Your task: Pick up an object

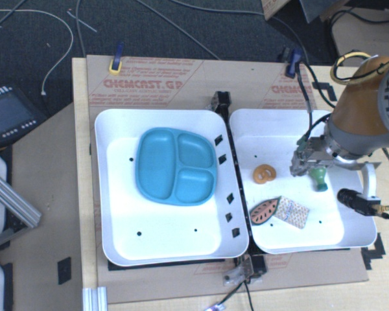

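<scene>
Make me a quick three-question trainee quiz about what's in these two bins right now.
1. True or false: the blue divided plate lies in the right bin.
2. Which thing lies nearest the gripper? A. green object B. leaf-shaped piece C. patterned packet
3. Fill in: the small round orange pastry lies in the ____ bin.

Key:
1. False; it lies in the left bin.
2. A
3. right
</scene>
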`<act>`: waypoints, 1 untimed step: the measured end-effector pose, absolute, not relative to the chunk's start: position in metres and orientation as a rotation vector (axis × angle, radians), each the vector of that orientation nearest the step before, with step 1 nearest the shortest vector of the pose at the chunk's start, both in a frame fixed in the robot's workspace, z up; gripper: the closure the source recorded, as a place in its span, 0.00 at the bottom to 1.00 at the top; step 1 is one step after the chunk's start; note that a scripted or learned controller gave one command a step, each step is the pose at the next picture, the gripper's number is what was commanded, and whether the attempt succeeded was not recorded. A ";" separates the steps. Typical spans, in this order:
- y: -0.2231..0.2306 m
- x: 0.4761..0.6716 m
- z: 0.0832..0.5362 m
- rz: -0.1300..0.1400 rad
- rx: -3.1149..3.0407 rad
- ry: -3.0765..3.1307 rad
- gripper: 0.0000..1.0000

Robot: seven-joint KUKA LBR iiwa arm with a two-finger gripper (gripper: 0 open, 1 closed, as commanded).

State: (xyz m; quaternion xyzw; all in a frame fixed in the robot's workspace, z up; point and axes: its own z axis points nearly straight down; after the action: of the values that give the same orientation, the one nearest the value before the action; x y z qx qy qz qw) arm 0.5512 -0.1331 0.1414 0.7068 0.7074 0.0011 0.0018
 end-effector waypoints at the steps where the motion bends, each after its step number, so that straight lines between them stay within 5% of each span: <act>1: -0.143 0.555 0.191 0.005 2.218 2.217 1.00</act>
State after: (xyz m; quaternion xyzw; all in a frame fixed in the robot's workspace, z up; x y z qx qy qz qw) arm 0.5554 -0.1427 0.1913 0.7071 0.7071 0.0016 0.0029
